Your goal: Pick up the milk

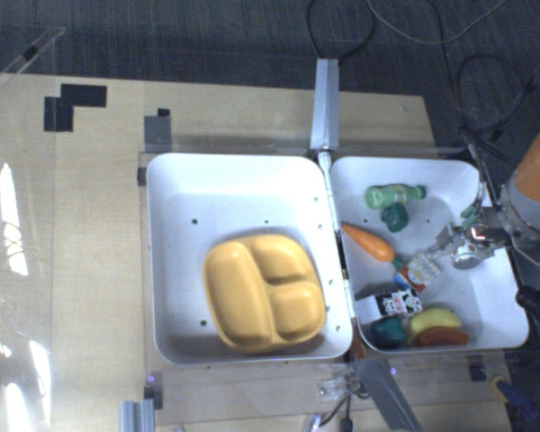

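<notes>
Hovering over the right bin (499, 327), the gripper (452, 248) has nothing between its fingers; how wide they stand I can't tell. The milk (397, 303), a small cow-patterned carton, sits near the bin's front-left, at roughly 7 o'clock from the gripper, beside the carrot (369, 242).
</notes>
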`<state>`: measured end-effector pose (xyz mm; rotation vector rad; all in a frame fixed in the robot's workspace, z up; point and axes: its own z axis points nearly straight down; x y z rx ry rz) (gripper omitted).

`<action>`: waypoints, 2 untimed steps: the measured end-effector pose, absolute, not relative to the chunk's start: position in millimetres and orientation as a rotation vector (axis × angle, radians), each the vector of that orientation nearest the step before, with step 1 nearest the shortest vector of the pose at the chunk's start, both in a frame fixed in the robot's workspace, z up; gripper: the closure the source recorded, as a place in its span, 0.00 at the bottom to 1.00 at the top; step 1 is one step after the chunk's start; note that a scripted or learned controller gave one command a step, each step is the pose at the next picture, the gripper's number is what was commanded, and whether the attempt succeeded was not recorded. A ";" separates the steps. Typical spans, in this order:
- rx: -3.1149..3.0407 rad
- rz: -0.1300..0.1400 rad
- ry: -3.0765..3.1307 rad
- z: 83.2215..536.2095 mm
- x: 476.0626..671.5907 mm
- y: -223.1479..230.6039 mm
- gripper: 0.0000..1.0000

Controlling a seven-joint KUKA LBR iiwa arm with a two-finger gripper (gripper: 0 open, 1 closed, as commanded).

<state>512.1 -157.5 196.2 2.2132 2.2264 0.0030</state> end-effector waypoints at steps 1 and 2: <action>2.217 0.003 2.221 144.7 534.9 -205.5 0.00; 2.221 0.005 2.215 175.9 563.2 -171.7 0.00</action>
